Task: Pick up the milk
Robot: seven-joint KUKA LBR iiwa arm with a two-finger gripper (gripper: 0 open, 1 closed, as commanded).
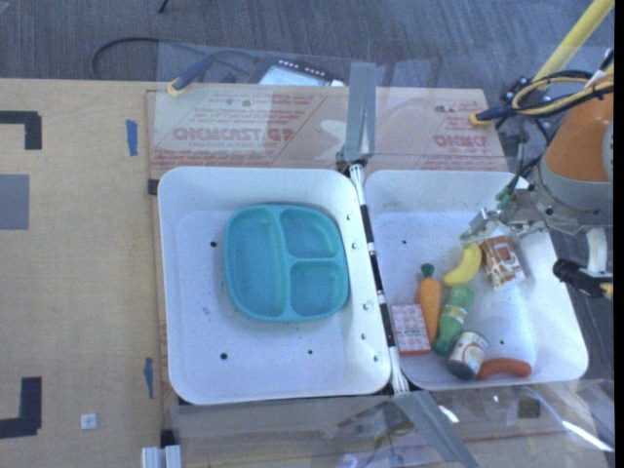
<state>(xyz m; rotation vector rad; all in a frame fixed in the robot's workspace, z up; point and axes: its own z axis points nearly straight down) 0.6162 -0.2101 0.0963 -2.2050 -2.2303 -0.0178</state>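
Lowest in view, a red plastic sausage (504, 367) lies at the right white bin's (556, 344) front edge, beside a small printed can (469, 353). Further back, the brown-and-white toy milk carton (501, 261) lies tilted beside a yellow banana (463, 264), right under the gripper (499, 224); whether its jaws are apart, I cannot tell. Likely light, rigid and smooth, the carton is best pinched across its flat sides.
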